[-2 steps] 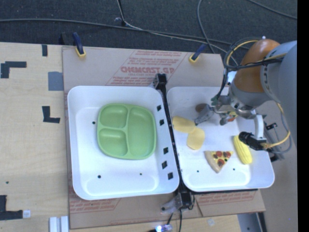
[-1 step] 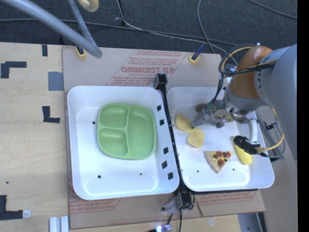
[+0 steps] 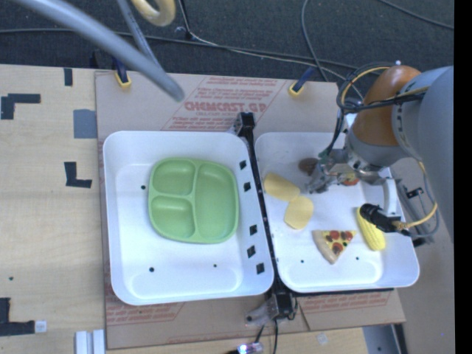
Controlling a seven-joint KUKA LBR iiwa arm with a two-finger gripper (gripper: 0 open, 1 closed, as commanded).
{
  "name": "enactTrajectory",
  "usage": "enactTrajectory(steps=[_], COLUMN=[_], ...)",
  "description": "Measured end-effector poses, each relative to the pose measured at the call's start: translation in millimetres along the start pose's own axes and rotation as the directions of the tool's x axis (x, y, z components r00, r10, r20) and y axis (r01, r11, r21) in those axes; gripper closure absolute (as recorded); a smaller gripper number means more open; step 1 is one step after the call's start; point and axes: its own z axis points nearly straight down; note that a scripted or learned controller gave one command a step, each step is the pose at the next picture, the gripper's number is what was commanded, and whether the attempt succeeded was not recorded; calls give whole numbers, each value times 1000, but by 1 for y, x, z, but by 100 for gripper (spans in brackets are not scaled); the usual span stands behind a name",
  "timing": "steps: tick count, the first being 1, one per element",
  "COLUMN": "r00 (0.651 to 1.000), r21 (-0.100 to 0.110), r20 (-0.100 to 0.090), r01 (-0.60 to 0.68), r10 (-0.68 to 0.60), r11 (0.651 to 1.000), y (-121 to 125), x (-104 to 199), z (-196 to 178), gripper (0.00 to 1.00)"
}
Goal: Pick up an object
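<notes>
In the right shallow white plastic bin lie two smooth pale-yellow wedges, a triangular toy pizza slice and a bumpy yellow corn cob. The metal two-finger gripper hangs above this bin; whether it is spread or pressed together, I cannot tell. A glossy green compartment plate rests in the left bin.

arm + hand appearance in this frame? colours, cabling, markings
The arm is bulky, rounded and grey, with a glossy orange band above the wrist. Thin dark and yellowish cables loop around the band and trail down past the wrist. The hand is small, dark metal with pale parts. No markings are legible.
</notes>
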Motion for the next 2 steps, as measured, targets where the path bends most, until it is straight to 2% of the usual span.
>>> enactTrajectory(steps=[2], r00=[1000], r21=[0], r20=[-2], r01=[-1], r10=[1], r11=[1000], y=[20], x=[-4], z=[-99], gripper=[100])
